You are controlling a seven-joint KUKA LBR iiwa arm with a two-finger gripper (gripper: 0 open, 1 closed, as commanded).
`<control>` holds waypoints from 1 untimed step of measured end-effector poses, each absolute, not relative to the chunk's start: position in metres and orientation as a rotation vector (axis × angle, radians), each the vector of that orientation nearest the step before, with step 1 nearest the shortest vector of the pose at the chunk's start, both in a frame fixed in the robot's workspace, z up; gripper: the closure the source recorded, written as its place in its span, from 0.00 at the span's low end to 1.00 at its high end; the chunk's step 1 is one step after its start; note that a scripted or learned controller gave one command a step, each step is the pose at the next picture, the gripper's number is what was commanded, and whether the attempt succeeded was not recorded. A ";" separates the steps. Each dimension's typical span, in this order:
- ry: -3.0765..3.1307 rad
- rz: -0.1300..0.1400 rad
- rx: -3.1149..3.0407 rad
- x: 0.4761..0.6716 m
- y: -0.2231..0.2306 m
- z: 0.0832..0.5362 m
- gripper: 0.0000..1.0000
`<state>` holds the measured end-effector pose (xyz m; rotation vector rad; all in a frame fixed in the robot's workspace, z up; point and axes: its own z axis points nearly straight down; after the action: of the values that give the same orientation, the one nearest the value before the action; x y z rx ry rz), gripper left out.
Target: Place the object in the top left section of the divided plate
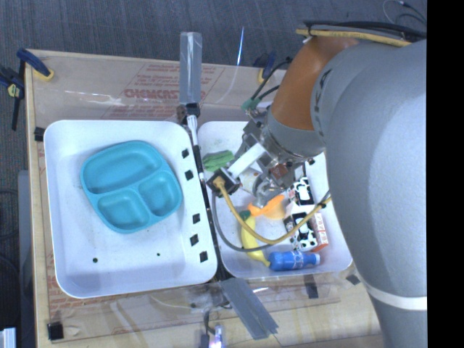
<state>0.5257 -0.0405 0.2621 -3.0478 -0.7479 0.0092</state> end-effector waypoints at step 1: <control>-0.826 0.013 -3.027 0.476 -0.025 0.213 1.00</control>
<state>0.4758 -0.0246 0.2130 -3.0274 -0.8260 0.0129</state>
